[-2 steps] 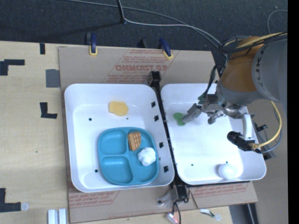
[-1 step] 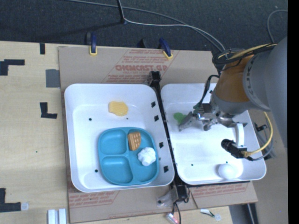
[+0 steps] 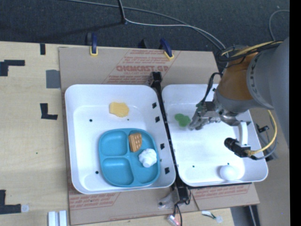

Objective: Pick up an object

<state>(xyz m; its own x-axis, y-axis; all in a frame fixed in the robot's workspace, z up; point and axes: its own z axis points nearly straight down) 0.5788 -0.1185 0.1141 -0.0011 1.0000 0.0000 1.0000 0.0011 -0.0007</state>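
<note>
Down at the near edge, a small white ball sits in the front corner of the right bin, and across the divider the blue divided tray rests in the left bin, a waffle-like biscuit in one upper compartment and a crumpled white wad just beside it, on the rib toward the lower compartment. Further back in that bin lies a yellow piece, well apart from the tray.

Now to the action: the arm reaches in from the right, and the end effector is low in the right bin, right next to a small green object near the bin's left wall. That green piece looks like the target. Whether the tips are spread or pressed together, I cannot tell from this angle, and I can't say the green object sits between them.

To do this well, I'd judge the tips need to straddle the green piece squarely before squeezing; it looks small and close to the wall, so an off-centre close could just nudge it against the side. Then a straight lift.

Underneath, both bins stand on a cardboard sheet held by two clamps at the back, on a pale wooden tabletop with dark tape marks. Cables trail across dark carpet beyond.
</note>
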